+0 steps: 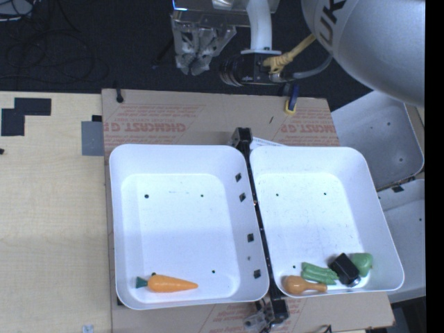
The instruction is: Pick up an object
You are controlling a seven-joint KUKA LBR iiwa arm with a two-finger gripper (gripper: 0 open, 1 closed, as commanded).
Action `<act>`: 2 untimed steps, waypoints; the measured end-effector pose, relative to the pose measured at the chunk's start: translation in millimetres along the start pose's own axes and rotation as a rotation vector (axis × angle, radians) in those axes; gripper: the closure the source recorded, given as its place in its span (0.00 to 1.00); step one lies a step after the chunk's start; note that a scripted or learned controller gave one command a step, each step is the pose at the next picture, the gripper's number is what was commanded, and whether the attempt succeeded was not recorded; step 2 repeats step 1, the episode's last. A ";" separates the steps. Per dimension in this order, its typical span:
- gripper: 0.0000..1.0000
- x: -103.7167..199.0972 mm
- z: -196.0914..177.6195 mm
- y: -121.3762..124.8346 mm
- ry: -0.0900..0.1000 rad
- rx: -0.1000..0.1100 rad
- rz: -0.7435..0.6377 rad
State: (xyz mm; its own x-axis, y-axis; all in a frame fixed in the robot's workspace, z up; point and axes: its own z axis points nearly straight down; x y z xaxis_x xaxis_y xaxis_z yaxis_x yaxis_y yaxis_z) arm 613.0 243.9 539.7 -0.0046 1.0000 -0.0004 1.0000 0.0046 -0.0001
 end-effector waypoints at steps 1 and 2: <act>1.00 -20.8 113.0 31.1 -0.006 0.015 0.007; 1.00 -20.8 113.0 31.1 -0.006 0.015 0.007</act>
